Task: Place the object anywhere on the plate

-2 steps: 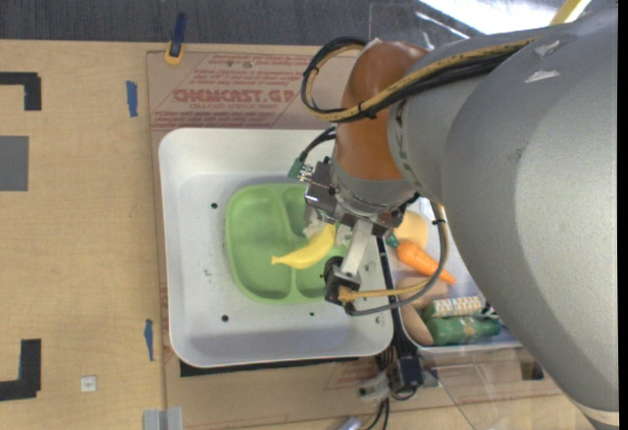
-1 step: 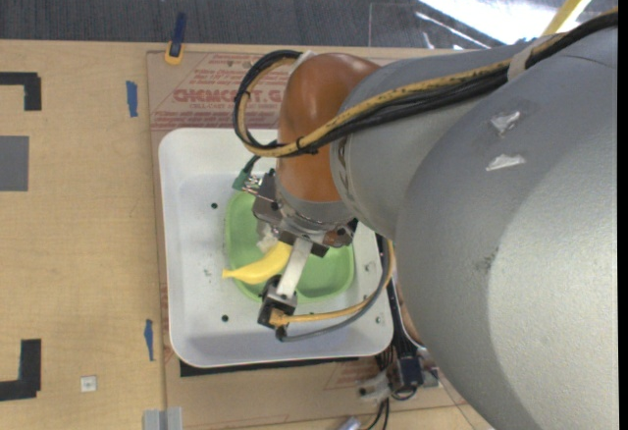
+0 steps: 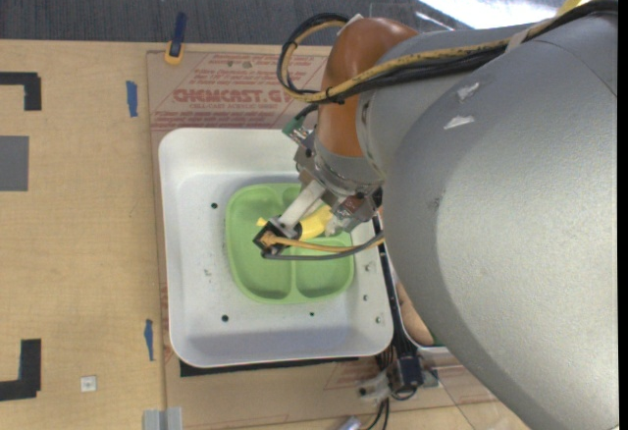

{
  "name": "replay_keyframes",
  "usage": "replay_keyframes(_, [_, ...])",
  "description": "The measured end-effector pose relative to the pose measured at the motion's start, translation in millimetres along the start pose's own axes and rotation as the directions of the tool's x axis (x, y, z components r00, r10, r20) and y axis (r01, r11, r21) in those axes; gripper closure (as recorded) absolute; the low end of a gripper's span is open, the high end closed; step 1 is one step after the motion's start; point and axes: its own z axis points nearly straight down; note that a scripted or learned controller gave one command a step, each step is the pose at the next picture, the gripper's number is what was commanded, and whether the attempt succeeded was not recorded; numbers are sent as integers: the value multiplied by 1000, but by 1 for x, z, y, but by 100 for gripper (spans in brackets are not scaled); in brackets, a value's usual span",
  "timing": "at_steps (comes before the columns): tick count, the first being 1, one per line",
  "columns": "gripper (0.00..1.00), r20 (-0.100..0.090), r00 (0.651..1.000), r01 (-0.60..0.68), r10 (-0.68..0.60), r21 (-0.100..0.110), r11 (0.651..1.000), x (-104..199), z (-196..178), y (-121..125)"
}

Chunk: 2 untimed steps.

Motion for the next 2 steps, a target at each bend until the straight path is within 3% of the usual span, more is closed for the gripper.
replay_keyframes(1, [100, -6, 985, -171, 171, 1, 985, 76, -64, 33])
replay_keyframes(2, [100, 5, 983, 184, -184, 10, 983, 70, -14, -43])
